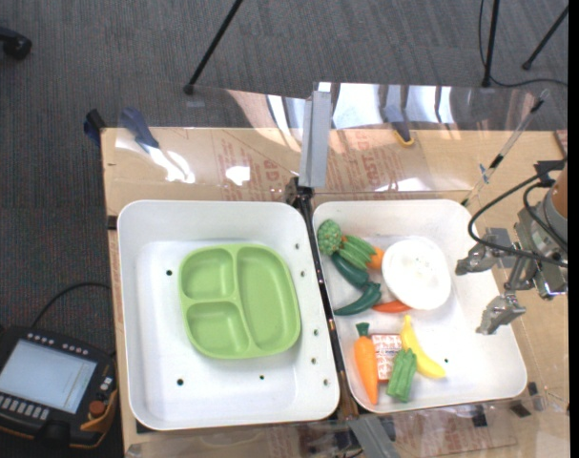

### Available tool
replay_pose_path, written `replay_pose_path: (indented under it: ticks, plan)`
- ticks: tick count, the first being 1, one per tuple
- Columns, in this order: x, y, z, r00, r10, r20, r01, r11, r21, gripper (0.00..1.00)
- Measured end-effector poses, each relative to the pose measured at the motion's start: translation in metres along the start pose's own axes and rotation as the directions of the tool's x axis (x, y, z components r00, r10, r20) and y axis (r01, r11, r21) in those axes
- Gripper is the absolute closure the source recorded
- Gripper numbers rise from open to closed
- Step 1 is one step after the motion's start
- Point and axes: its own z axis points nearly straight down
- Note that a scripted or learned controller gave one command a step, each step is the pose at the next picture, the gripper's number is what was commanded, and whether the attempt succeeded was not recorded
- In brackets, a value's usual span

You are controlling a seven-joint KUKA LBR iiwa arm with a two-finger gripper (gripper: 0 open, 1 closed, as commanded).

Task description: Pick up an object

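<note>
Gripper hangs w/ jaws spread, nothing betw. them, over right bin near its right side, toy banana & white plate to its left.

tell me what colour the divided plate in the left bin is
Light green; the divided plate shows plainly in the camera view.

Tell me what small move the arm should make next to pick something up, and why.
Probably shift the gripper left toward the banana. The gripper sits over the right bin's bare right side, while the toys cluster left of it, the banana nearest.
</note>
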Motion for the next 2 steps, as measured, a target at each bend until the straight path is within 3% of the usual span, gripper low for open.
replay_pose_path:
  ticks: [1,2]
  plan:
    - [-0.033,0.037,0.091,0.978,0.208,-0.006,-0.208,0.978,-0.001,0.0]
    - [-0.058,0.077,0.162,0.945,0.328,0.007,-0.328,0.945,0.0,0.0]
